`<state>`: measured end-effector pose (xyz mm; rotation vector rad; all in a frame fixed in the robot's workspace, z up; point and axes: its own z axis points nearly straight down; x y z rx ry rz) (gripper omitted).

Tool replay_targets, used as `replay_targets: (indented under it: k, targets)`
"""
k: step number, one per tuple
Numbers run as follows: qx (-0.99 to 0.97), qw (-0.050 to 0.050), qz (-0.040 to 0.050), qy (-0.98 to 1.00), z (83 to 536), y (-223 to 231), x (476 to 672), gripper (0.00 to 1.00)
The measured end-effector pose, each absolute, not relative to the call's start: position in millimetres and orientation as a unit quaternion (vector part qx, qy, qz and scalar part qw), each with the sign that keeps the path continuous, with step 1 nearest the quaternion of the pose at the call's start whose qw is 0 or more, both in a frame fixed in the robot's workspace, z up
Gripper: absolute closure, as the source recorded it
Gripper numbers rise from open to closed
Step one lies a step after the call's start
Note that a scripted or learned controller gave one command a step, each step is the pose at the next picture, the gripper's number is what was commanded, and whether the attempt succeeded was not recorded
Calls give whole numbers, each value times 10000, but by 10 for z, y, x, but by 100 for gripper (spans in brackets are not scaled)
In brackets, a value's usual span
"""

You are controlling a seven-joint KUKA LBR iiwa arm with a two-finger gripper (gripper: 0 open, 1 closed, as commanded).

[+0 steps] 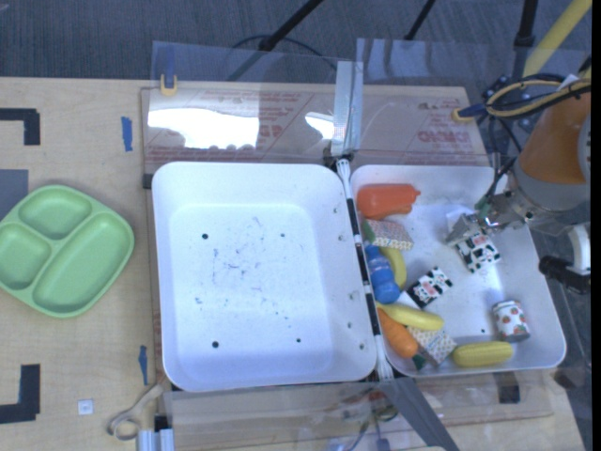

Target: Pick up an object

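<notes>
Looking down at a slant on two shallow white bins side by side on a wood bench. Left bin: bare, faint scuffs on the floor. Right bin: holds the clutter. Grey arm w/ orange band reaching in from the right, gripper low over the right bin's upper middle. Fingers blurred against the white floor; can't tell whether spread or closed, nor whether anything sits between them.

Candidate objs: black-and-white cow toy just below the gripper, near or touching, can't tell which. Second cow-patterned toy further in, mid-bin. Orange block at the top left corner. Blue bottle and banana along the divider. Yellow oblong and small spotted cup at the near edge. Off to the far left on the bench, a green divided plate.

Probable step: closing on the nearest cow toy. Doing it well, as a judgement: centre over the toy, drop straight, avoid nudging it toward the bin wall, squeeze across the narrow side, lift slowly and check that it comes up.
</notes>
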<state>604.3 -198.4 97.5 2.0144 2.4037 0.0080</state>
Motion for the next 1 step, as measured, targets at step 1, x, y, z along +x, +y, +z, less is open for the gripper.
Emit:
replay_targets:
  k: [1]
  targets:
    - [6706, 4, 5, 7419, 1816, -1091, 5922, 100]
